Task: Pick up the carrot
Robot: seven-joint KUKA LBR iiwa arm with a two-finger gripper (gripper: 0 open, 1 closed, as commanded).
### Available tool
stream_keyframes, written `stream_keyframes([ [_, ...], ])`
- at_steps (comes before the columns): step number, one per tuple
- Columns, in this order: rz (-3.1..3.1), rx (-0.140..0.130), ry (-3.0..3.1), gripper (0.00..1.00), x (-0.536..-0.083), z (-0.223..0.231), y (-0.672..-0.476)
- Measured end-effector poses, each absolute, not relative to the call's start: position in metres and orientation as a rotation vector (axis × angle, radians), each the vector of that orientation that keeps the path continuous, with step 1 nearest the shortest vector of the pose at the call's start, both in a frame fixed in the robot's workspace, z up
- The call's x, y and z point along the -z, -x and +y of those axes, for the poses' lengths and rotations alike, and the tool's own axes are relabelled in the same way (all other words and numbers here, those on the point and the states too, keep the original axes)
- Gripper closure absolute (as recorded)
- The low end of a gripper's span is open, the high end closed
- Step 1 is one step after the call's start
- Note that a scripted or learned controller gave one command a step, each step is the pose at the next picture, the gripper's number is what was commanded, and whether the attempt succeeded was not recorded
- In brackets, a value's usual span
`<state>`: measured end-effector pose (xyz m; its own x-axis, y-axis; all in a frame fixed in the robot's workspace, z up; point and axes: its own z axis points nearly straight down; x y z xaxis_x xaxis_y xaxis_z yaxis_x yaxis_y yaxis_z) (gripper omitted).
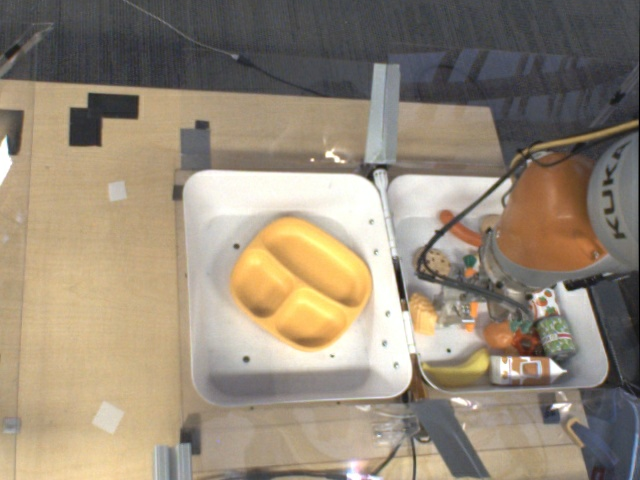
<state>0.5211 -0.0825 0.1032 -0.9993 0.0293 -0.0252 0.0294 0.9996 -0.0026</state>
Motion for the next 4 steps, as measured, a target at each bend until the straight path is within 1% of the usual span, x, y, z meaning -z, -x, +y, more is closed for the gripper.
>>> stream_keyframes([
  [1,3.109,-0.002,-0.345,1.0,-0.188,-0.054,-0.497],
  [2,3.116,-0.003,-0.332,1.0,-0.185,-0.014,-0.489],
  [4,3.1,-0.005,-0.313,1.0,-0.208,-0.013,-0.495],
])
